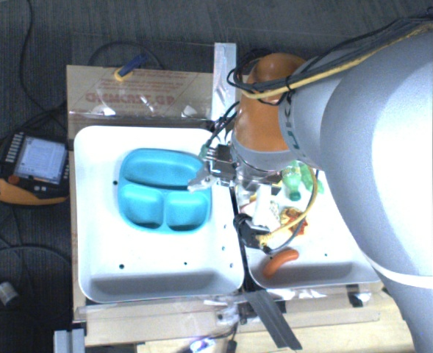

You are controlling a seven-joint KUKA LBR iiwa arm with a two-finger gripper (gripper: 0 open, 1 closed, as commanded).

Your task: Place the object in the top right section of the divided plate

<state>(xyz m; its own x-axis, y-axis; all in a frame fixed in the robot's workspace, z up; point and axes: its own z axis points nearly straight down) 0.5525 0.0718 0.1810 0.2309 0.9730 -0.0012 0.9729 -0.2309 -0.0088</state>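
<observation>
While the blue divided plate [163, 190] sits in the left bin [98, 256] with all its sections bare, the delivery is not yet made. The arm's wrist hangs over the divide between the bins, the gripper [205, 173] at the plate's right edge; whether it grips anything I cannot tell. Objects, a green one [298, 180] and an orange one [281, 261] among them, lie in the right bin [326, 271].

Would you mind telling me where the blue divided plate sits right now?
The blue divided plate lies in the left white bin, toward its upper middle, just left of the arm's wrist at the wall between both bins.
</observation>
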